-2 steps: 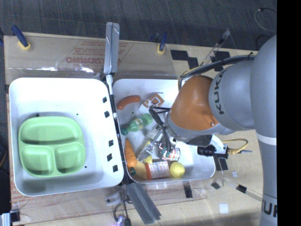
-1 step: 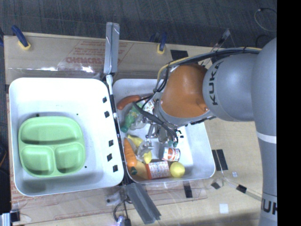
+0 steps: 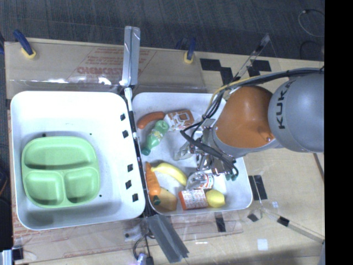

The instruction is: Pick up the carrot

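Observation:
The carrot is orange and lies lengthwise against the left wall of the right bin, at its near left, beside a yellow banana. My gripper hangs low over the middle of this bin, under the orange wrist band, about a hand's width to the right of the carrot. It stands just above a small silver can. Nothing of the carrot is touched by the gripper.
The right bin also holds a green bottle, a red sausage, a snack packet, a red-labelled can, a lemon and a brown fruit. A green divided tray sits in the left bin.

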### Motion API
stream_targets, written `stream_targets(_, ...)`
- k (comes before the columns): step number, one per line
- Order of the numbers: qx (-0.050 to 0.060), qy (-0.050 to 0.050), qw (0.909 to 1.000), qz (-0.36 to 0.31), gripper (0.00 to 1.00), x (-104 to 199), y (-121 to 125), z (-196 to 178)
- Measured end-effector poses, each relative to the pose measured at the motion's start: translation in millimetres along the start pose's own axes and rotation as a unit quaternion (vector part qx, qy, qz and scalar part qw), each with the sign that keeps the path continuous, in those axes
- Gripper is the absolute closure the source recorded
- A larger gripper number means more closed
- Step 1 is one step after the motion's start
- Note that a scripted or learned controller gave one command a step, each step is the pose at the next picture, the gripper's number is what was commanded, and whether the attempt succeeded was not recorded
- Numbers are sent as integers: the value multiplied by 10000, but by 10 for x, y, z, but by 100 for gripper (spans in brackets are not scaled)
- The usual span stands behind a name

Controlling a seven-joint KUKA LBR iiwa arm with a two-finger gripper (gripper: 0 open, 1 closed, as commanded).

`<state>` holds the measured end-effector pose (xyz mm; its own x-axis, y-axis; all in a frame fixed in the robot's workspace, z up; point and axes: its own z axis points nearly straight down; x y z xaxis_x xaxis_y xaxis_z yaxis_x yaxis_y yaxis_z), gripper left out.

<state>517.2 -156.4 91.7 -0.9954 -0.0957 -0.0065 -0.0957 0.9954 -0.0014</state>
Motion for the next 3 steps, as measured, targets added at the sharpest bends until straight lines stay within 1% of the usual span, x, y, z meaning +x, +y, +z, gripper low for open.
stream_targets(1,12,75,9999,-76,0,-633,375,27)
stream_targets(2,29,18,9788,-2048,0,-618,530,-5)
stream_targets(3,55,-6,9578,-2874,0,-667,510,-28)
